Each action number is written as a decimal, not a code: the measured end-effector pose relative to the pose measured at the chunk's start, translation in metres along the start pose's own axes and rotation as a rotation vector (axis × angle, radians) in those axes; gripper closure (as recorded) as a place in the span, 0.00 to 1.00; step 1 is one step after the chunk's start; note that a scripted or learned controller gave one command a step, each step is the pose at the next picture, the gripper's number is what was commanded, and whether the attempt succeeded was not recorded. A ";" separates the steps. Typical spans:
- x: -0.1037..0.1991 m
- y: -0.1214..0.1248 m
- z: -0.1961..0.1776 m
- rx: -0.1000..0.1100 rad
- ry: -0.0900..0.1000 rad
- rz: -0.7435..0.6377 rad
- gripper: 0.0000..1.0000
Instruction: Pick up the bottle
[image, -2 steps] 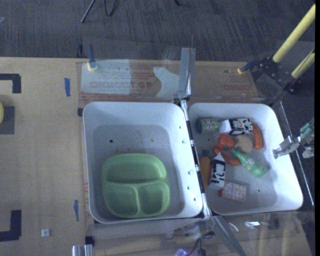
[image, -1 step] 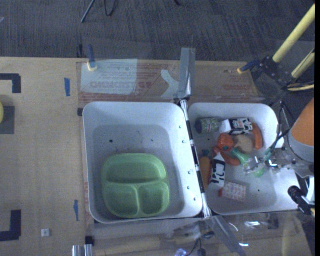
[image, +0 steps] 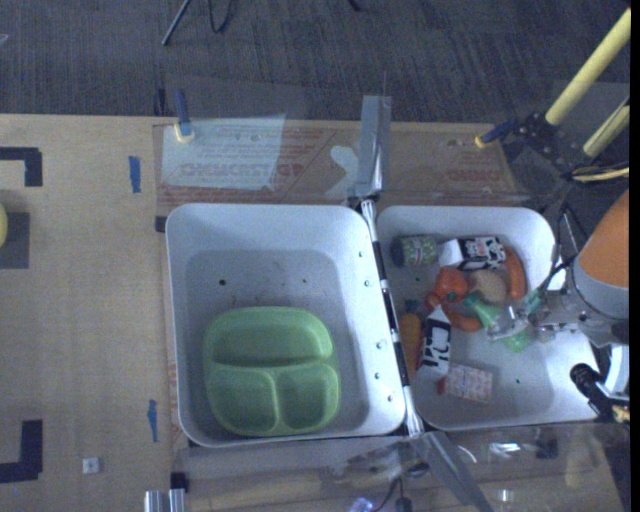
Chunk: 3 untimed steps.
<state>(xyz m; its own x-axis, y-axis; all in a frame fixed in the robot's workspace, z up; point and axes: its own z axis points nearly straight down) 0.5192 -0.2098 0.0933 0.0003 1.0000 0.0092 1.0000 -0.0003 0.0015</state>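
A small translucent green bottle (image: 487, 313) lies in the right bin (image: 520, 400), just below a cluster of toys. My gripper (image: 520, 322) reaches in from the right and sits over the bottle's right end, low in the bin. Green plastic also shows under the gripper (image: 517, 343). The grey wrist and its orange band (image: 610, 250) hang over the bin's right rim. The gripper hides where it meets the bottle.
The right bin also holds a green can (image: 420, 248), a black-and-white carton (image: 482, 250), orange toys (image: 450, 290), a beige ball (image: 488, 288), a black-and-white packet (image: 435, 345) and a patterned card (image: 468, 381). A green divided plate (image: 270, 370) lies in the left bin (image: 200, 250).
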 end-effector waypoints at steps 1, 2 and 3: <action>-0.002 0.000 -0.008 0.000 -0.004 0.002 1.00; -0.004 -0.005 0.004 -0.005 -0.009 0.441 1.00; -0.003 -0.005 -0.005 -0.003 -0.009 0.438 1.00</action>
<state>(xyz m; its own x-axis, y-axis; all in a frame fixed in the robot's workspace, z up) 0.5144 -0.2133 0.0981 0.4241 0.9056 0.0012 0.9056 -0.4241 0.0027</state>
